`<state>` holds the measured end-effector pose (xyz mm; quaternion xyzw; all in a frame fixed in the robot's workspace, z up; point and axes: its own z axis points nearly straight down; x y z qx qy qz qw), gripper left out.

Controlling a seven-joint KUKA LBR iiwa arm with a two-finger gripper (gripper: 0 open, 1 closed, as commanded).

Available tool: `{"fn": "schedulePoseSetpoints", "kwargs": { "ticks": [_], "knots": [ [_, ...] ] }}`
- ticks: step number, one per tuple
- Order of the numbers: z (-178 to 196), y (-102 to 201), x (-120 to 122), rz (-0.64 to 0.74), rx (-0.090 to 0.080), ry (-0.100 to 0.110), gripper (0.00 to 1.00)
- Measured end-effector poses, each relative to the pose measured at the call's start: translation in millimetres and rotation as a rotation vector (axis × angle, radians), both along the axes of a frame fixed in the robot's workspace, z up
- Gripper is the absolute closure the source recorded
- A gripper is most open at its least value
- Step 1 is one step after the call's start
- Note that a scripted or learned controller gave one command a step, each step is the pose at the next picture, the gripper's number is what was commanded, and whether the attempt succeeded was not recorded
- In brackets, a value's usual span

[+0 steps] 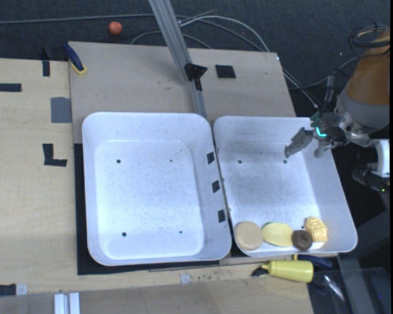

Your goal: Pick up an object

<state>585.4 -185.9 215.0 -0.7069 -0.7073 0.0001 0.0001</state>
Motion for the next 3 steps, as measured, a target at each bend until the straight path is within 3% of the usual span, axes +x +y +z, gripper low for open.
{"fn": "schedulePoseSetpoints", "kwargs": {
  "ticks": [1, 3],
  "knots": [
    [0, 0, 0, 0.000, 0.000, 0.000, 0.00],
    [-105, 12, -8, 0.001, 0.001, 0.004, 0.00]
  ]
}}
